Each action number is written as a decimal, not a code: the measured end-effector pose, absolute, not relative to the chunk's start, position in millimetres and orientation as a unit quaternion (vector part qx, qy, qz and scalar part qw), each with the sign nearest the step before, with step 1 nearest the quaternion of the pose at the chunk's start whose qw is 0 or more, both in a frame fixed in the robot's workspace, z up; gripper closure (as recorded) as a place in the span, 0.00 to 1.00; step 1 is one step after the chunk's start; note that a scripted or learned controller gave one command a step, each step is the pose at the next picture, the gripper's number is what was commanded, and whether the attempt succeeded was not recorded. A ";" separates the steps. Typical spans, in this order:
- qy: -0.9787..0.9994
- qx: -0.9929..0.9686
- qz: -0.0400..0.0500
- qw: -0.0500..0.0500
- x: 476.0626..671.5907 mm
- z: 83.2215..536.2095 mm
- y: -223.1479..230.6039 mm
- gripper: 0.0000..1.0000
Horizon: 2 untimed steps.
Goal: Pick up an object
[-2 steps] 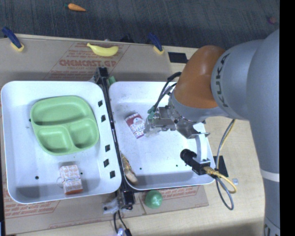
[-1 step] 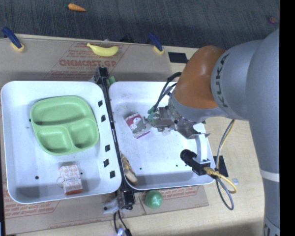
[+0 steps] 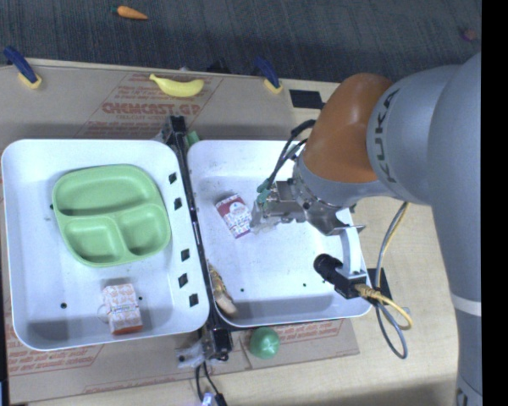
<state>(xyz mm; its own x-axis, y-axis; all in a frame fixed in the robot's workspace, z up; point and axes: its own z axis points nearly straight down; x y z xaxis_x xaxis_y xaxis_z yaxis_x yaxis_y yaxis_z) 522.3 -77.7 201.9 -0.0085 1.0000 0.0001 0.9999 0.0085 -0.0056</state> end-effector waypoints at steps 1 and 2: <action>-0.710 -0.704 0.002 0.002 522.2 201.8 -77.7 0.00; -0.709 -0.705 0.001 0.001 475.9 191.2 -81.3 0.00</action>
<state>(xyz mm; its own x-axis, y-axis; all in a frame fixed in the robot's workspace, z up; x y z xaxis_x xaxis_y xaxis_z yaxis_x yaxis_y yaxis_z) 475.9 -81.3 191.2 -0.0064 1.0000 -0.0002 1.0000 0.0064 -0.0039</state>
